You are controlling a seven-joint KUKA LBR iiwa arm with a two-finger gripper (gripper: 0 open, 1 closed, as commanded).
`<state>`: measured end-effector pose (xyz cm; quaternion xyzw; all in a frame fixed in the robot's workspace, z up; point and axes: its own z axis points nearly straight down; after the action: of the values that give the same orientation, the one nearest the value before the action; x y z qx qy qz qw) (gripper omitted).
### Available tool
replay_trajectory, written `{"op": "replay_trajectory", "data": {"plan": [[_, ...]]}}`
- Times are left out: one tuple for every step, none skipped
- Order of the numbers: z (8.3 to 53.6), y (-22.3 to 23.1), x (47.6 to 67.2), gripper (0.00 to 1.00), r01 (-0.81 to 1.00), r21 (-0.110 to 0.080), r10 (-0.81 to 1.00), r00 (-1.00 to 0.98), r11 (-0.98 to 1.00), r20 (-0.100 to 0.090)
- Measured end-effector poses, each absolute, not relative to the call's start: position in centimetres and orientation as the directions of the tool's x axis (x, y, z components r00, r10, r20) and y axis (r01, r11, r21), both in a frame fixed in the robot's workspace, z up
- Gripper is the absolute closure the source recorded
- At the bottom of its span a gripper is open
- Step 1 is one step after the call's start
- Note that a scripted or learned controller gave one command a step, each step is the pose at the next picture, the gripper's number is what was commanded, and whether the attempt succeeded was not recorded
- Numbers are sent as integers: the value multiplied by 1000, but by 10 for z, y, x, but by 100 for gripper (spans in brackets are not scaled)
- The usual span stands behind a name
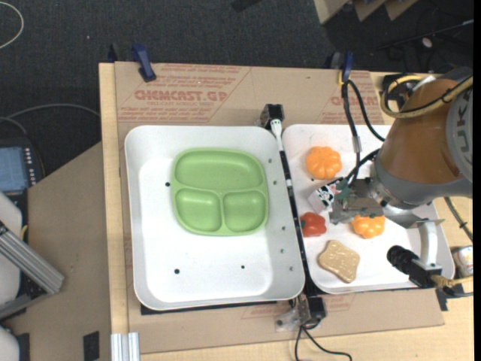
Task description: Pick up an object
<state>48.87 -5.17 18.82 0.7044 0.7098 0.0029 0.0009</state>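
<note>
Two bins (150,277), one green tray (219,191), two pumpkins (323,162), one toast (338,261); gripper (340,204) low, its grip unreadable.

Bench (188,89): brown board, red print.
Left bin (150,262): lies on the bench.
Right bin (301,138): just beside it, edges touching.

A robotics lab: a cardboard-topped surface (225,89) (clamped at its far edge), loose cables (45,115), aluminium framing (30,265) on dark carpet (150,13).
</note>
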Motion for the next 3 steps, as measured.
{"op": "replay_trajectory", "data": {"plan": [[278, 8, 481, 100, 1000, 11, 1000, -9, 9, 3], [200, 63, 478, 100, 1000, -10, 1000, -6, 6, 2], [385, 113, 481, 100, 1000, 19, 1000, -8, 8, 7]]}}
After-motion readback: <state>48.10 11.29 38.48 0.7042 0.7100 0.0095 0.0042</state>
